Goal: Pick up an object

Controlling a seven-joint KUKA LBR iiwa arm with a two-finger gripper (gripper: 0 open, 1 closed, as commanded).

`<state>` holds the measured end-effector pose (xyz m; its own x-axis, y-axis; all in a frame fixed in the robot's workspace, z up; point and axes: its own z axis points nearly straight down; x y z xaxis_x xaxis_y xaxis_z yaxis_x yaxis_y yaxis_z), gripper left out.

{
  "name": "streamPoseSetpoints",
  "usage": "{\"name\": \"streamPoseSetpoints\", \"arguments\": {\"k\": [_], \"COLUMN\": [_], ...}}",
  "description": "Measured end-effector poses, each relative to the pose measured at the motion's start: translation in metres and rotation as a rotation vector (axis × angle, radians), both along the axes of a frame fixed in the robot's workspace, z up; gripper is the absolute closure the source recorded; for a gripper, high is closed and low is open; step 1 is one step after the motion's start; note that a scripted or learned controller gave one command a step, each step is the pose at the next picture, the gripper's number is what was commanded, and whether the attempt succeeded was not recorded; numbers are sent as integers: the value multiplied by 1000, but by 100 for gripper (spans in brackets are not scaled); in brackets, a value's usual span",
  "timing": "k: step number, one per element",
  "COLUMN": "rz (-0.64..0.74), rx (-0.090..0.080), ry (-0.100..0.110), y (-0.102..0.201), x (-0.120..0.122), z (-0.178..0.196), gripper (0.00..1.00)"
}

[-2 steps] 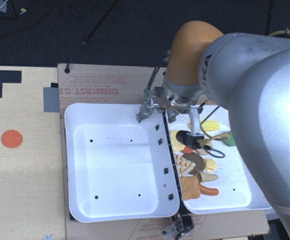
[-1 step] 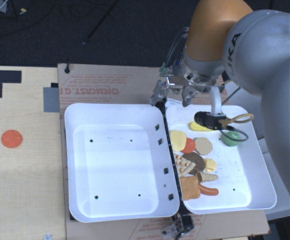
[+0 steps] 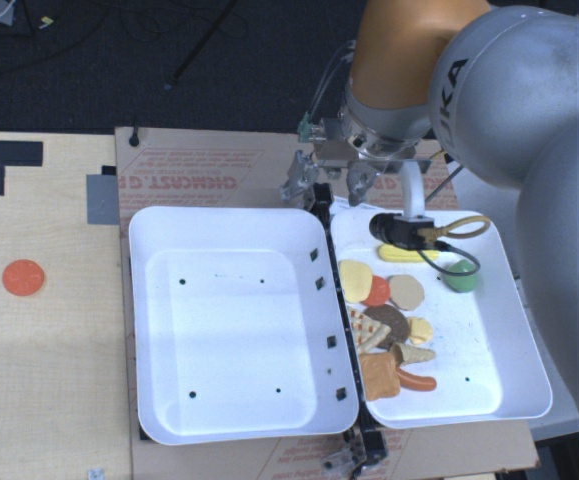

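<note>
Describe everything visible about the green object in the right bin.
The green object is small, rounded and bowl-like, seemingly smooth plastic, with a paler inner surface. It sits upright on the floor of the right bin, near its far right side, apart from the pile of toy foods to its left. A dark cable loops over or against its rim. A yellow piece lies just left.

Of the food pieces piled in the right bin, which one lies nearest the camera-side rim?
The red sausage, lying flat at the bottom of the pile beside the orange-brown piece. The yellow, red and tan round pieces all sit farther up the right bin.
</note>
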<state>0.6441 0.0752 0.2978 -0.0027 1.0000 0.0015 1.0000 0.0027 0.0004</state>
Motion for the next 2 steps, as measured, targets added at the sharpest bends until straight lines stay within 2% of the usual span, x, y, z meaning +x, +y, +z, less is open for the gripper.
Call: {"name": "streamPoseSetpoints", "arguments": {"k": [2], "rz": [2], "rx": [1], "ry": [1], "y": [110], "x": [-6], "z": [21], "gripper": [0]}}
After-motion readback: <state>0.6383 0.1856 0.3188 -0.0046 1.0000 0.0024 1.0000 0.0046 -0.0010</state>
